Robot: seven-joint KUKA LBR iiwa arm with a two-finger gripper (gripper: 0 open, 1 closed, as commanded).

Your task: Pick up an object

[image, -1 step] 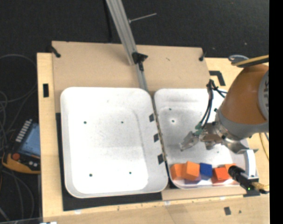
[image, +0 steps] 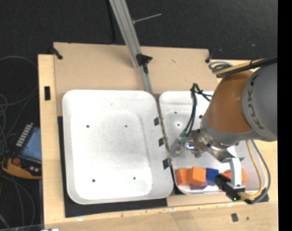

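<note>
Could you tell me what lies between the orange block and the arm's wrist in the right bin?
A bare strip of the right bin's white floor separates the orange block from the wrist, as the camera view shows.

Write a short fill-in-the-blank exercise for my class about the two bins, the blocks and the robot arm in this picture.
1. The orange block lies in the ____ bin as the camera sees it.
2. Right beside the orange block sits a ____ block.
3. The arm hangs over the right bin and wears an ____ band above its wrist.
4. Both bins are coloured ____.

Missing words: right; blue; orange; white
</note>
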